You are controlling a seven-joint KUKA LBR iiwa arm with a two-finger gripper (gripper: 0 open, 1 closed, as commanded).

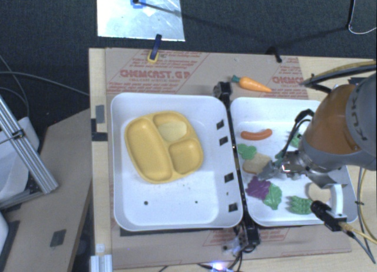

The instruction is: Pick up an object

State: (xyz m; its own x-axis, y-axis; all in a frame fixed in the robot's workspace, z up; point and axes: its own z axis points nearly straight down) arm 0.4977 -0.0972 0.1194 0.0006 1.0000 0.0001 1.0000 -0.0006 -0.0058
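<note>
My gripper (pixel 272 169) hangs low over the right bin (pixel 277 107), at the end of the grey arm with its orange band (pixel 330 125). Its tip is right beside a tan flat piece (pixel 255 163), and I cannot tell whether they touch. Around it lie an orange sausage (pixel 256 134), a green leafy piece (pixel 245 151), a purple grape bunch (pixel 257 187), a small green broccoli (pixel 273 198) and another green piece (pixel 298 205). Part of the bin is hidden behind the arm.
The left bin (pixel 177 206) holds a yellow divided plate (pixel 164 145). A toy carrot (pixel 252 84) lies on the cardboard behind the right bin. Black clips (pixel 231 176) line the ridge between the bins. A yellow and blue clamp (pixel 154 49) sits at the back.
</note>
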